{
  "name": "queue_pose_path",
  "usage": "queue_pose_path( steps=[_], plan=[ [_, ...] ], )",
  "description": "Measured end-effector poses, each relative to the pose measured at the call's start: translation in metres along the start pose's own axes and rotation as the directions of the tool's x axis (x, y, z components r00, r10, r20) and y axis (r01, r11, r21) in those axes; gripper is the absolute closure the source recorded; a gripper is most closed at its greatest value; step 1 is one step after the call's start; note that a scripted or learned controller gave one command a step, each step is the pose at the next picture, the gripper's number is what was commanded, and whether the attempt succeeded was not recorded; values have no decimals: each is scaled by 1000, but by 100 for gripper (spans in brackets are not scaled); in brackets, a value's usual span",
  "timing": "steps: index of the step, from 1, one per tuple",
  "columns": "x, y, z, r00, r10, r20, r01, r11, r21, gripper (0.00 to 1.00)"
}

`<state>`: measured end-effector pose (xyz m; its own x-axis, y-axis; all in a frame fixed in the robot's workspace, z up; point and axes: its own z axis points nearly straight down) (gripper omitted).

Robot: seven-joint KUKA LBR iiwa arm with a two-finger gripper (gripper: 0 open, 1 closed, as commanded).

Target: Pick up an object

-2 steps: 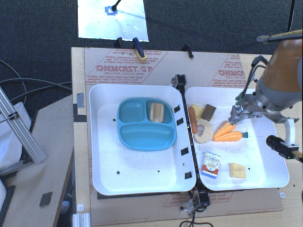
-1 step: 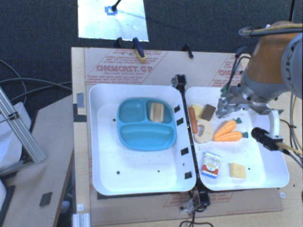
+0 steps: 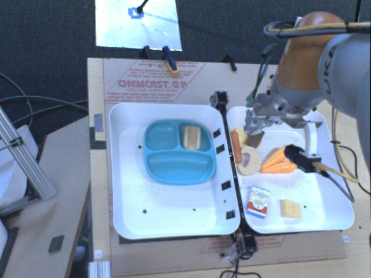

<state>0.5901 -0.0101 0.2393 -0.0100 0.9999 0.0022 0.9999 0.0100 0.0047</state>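
Note:
My gripper [image 3: 254, 127] hangs low over the far left part of the right bin [image 3: 324, 213]. Right under it lies a small yellowish and brown piece [image 3: 248, 138], and I cannot see whether it is touched. A red sausage [image 3: 236, 146] lies along the bin's left wall just left of the gripper. In front of the gripper are a beige ring [image 3: 249, 161] and an orange carrot-like piece [image 3: 276, 161]. A small red, white and blue box [image 3: 258, 202] and a tan cracker [image 3: 291, 208] lie near the front.
The left bin [image 3: 133, 213] holds a blue divided plate [image 3: 174, 167] with a slice of toast [image 3: 192, 137] in its far right compartment. A black-clipped divider [image 3: 226, 155] separates the two bins. The arm's grey and orange body [image 3: 313, 57] looms over the right bin's back.

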Motion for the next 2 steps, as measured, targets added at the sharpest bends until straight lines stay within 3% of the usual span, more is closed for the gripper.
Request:
queue_pose_path(
  steps=[1, 2],
  plan=[
    [43, 28, 2, 1000, 2, 1, -2, 1000, 1, 100],
    [97, 40, 2, 1000, 1, 0, -1, 1000, 2, 100]
  ],
)
